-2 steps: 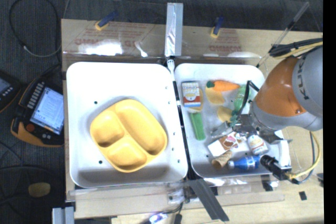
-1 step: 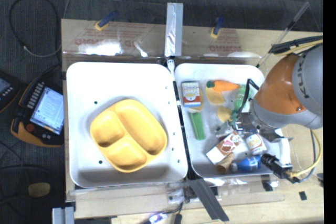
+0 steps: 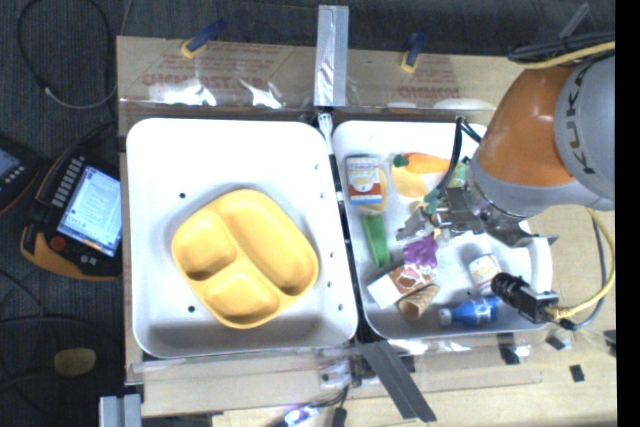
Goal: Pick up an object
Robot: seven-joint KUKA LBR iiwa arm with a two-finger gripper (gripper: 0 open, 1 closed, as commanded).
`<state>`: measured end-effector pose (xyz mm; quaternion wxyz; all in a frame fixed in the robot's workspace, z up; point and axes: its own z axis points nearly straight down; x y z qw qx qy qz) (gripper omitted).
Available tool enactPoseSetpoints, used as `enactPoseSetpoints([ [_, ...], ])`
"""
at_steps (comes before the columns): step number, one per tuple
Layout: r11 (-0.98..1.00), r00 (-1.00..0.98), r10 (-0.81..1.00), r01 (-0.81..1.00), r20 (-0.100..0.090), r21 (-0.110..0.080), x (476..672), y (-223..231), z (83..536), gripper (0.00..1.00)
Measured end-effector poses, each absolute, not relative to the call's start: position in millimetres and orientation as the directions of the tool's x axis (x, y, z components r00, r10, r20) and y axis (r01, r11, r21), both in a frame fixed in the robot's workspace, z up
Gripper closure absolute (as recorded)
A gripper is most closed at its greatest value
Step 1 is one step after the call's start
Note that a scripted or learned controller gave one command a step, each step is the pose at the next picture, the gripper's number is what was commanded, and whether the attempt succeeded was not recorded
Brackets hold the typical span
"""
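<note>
Gripper: the gripper (image 3: pixel 432 215) hangs low in the right bin (image 3: pixel 540 265) under the grey and orange arm (image 3: pixel 545 150); the metal wrist parts hide its tips, so how far open it is cannot be told, and nothing can be seen held by it.
Purple wrapper: a crumpled purple wrapper (image 3: pixel 422 251) lies just below the gripper, close enough that contact cannot be ruled in or out.
Brown packet: a brown packet (image 3: pixel 415 287) lies beyond the purple wrapper, further below the gripper, touching the wrapper's lower edge.
White box: a small white box (image 3: pixel 381 290) sits below and left of the gripper, against the brown packet.
Green stick: a green stick (image 3: pixel 375 240) lies to the gripper's left, lengthwise beside the wall between the bins.
Carton: a small carton with a blue and orange label (image 3: pixel 366 182) stands up and left of the gripper, above the green stick.
Yellow and orange toy: a yellow and orange toy (image 3: pixel 420 171) lies just above the gripper, near the bin's top wall.
Small jar: a small jar with a pale lid (image 3: pixel 484 269) rests below and right of the gripper.
Blue bottle: a blue bottle (image 3: pixel 470 313) lies on its side, well below and right of the gripper.
Yellow tray: a yellow divided tray (image 3: pixel 243 257) sits far to the gripper's left, in the left bin (image 3: pixel 160 155).
</note>
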<state>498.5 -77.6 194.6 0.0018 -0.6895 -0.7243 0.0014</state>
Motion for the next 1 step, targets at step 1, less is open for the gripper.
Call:
enactPoseSetpoints([
  [1,0.097,-0.097,0.995,0.995,0.0,-0.004,546.0,-67.9,212.7,1.0],
])
